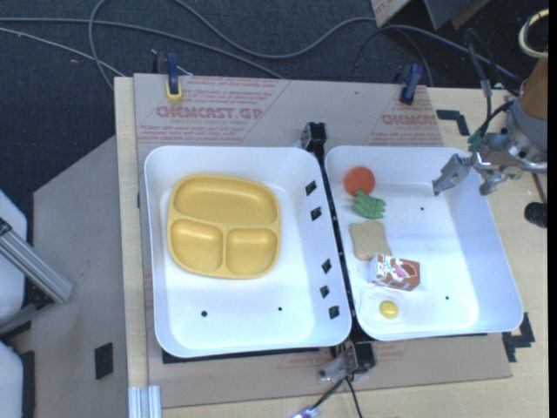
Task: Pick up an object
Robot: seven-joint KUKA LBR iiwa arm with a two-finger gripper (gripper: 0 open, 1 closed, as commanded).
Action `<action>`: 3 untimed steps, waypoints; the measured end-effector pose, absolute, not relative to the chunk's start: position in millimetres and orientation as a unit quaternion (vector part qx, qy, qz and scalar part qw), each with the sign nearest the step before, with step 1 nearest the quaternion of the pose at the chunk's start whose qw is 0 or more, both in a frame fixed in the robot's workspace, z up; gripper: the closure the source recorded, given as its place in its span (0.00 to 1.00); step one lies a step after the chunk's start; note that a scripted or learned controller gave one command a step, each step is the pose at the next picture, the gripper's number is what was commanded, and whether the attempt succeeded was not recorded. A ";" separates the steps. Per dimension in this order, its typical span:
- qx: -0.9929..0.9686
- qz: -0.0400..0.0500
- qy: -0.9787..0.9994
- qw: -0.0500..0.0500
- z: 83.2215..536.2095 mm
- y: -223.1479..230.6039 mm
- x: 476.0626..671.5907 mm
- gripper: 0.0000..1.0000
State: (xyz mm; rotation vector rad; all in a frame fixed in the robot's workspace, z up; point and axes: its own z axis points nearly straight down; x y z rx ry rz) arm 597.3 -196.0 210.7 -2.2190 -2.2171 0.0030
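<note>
Spread two-finger gripper [466, 174] hovers empty; left of it, round orange-red ball [359, 180], green leafy toy [368, 205], tan bread slice [370, 239] standing lengthwise.

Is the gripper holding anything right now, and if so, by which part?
Nothing is held. The gripper hangs over the right bin near its upper right corner, with nothing between its fingers; the small items lie along that bin's left side.
</note>
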 end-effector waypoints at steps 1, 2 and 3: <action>-0.707 0.001 -0.707 0.003 164.1 -191.3 589.5 0.00; -0.707 0.001 -0.707 0.002 119.4 -184.7 594.0 0.00; -0.707 -0.001 -0.707 0.000 132.8 -185.1 595.0 1.00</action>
